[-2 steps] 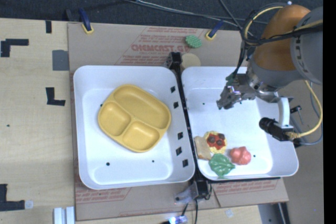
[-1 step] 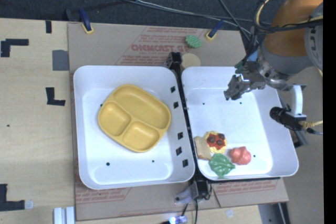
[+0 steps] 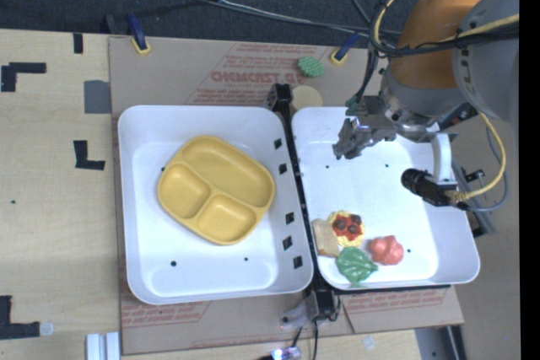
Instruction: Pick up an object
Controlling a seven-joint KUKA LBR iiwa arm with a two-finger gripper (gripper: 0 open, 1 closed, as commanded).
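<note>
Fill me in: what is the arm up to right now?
The gripper hangs over the bare upper part of the right bin, with nothing visibly between its fingers. The toy food sits at that bin's near edge: pizza slice, red piece, green piece. The yellow divided plate lies in the left bin.

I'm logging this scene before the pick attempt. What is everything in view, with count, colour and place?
left bin: 1, white, on the cardboard sheet.
right bin: 1, white, touching the left bin's side.
divided plate: 1, yellow, three compartments, lying in the left bin.
toy pizza slice: 1, red and yellow, near front of right bin.
tan piece: 1, beige, just left of the pizza slice.
green toy: 1, leafy green, front of right bin.
red toy: 1, pinkish red, beside the green toy.
green object: 1, on the cardboard behind the bins.
clamps: 2, blue and yellow, back edge of the cardboard.
arm: 1, grey and orange, from the right.
hand: 1, dark, over the right bin's back area.
</note>
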